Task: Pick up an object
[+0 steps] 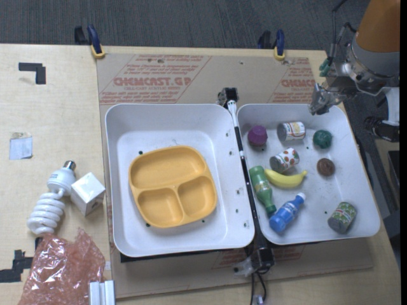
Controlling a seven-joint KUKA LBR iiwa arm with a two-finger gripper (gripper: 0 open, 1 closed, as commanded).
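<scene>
Crumpled pink plastic wrap is seen nearest the camera, at the lower left of the tabletop, beside a spiral light bulb and a small white cube.

No object has yet been picked. The candidates are gathered in the right bin: a purple ball, a small can, a dark green ball, a brown round piece, a red-and-white can, a banana, a green bottle, a blue bottle and a green can.

The end effector is poised at the bin's upper right corner, just above the rim, and nothing is seen between its fingers; whether they are spread or closed cannot be told.

Trouble is judged most likely in the crowded middle. The banana is touching or nearly touching the green bottle and the red-and-white can, so a descent there could catch two things at once or push one aside. The cans and bottles lying on their sides could roll out of a closing grip, and the balls could slip away. A descent from the present spot could strike the bin wall.

The left bin is occupied by a yellow divided plate, well apart from the arm. Two blue clamps are fixed at the board's far edge.
</scene>
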